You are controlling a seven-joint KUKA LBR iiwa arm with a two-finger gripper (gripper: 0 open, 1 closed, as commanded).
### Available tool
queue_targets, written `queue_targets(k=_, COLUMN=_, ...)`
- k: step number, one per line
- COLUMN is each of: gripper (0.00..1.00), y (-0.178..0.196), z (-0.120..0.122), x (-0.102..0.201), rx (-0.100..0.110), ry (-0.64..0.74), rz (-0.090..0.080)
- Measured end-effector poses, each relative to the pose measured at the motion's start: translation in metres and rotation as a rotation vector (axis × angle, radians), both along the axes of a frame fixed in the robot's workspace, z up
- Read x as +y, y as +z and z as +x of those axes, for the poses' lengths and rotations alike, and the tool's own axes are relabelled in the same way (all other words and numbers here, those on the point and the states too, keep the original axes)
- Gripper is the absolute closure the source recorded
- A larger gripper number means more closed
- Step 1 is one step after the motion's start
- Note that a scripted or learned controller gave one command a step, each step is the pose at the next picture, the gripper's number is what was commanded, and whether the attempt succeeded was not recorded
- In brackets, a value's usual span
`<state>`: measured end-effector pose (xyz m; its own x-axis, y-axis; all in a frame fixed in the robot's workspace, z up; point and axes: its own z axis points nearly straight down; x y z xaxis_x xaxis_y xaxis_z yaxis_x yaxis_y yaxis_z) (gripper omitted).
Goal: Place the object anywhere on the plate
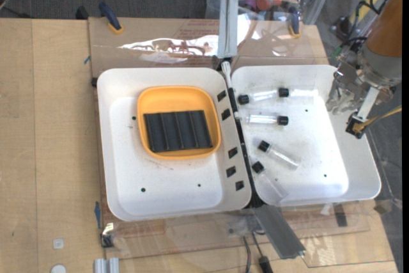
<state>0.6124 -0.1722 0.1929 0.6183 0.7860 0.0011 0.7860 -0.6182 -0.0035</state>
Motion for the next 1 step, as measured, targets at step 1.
queue_targets(k=1, gripper=1.00, y=0.0311, z=0.0216, x=-0.0116, rx=-0.003, ry=0.180, rz=-0.005)
